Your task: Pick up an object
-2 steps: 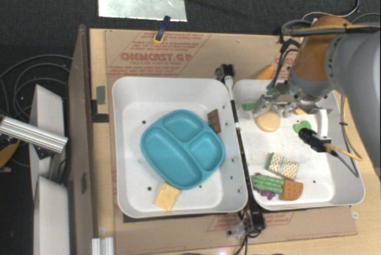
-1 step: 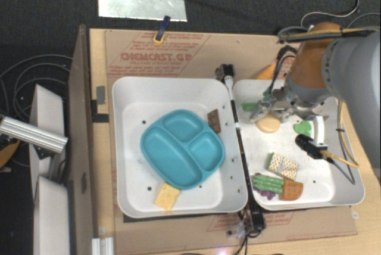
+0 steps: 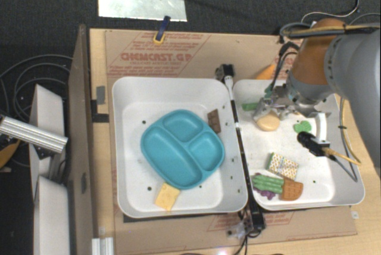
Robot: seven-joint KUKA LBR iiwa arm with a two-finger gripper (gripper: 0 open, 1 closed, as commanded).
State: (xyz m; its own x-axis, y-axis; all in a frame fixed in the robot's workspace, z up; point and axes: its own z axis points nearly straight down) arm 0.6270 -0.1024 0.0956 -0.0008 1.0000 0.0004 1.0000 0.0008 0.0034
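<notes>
The two-finger gripper is lowered over the pale yellow rounded object at the far left of the right white bin, jaw state cannot be told; approach step judged, closing and lifting needed next.

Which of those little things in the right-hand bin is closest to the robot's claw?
The pale tan oval lump. It lies right under the gripper, while the green piece, the patterned square and the orange waffle lie farther off.
</notes>
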